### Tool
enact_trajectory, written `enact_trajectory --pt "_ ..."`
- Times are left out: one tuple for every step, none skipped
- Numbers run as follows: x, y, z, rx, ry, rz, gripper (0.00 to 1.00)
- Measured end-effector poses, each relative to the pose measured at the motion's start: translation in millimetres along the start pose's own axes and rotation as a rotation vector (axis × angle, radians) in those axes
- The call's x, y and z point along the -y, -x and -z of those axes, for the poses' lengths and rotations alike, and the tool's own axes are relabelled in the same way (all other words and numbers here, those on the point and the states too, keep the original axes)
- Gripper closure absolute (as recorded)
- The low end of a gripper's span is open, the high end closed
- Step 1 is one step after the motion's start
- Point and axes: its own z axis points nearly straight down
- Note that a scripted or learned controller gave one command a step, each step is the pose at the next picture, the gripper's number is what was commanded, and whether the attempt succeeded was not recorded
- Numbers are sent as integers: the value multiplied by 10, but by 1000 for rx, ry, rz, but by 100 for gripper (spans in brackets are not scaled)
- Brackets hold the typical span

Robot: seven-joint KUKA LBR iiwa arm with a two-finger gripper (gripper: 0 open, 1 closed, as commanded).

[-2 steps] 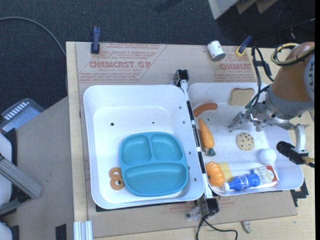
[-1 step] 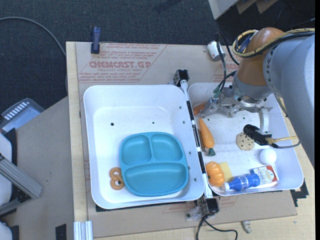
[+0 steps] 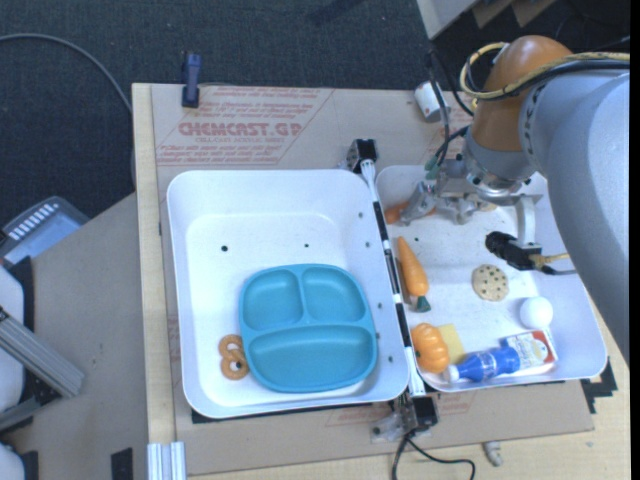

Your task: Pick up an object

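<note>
My gripper (image 3: pixel 440 211) hangs low over the back left corner of the right bin (image 3: pixel 590 353), open, with only bare white floor between its fingers. A small orange piece (image 3: pixel 393 213) lies just left of it against the bin wall. A carrot (image 3: pixel 411 268) lies along the left wall, nearer the front. A brown cookie (image 3: pixel 489 282) sits mid-bin and a white egg (image 3: pixel 536 312) to its right. At the front lie a small orange pumpkin (image 3: pixel 429 344), a yellow block (image 3: pixel 450 340) and a blue-capped tube (image 3: pixel 500 359).
The left bin (image 3: pixel 200 208) holds a blue divided plate (image 3: pixel 308 326) with a pretzel (image 3: pixel 234 357) at its left edge. The grey arm (image 3: pixel 590 168) covers the right bin's back right. A black clip (image 3: pixel 363 152) sits where the bins meet at the back.
</note>
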Motion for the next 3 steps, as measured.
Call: enact_trajectory --pt "1 -12 2 3 0 -1 0" --pt "0 -14 2 4 0 -1 0" --pt "0 -8 1 2 0 0 0"
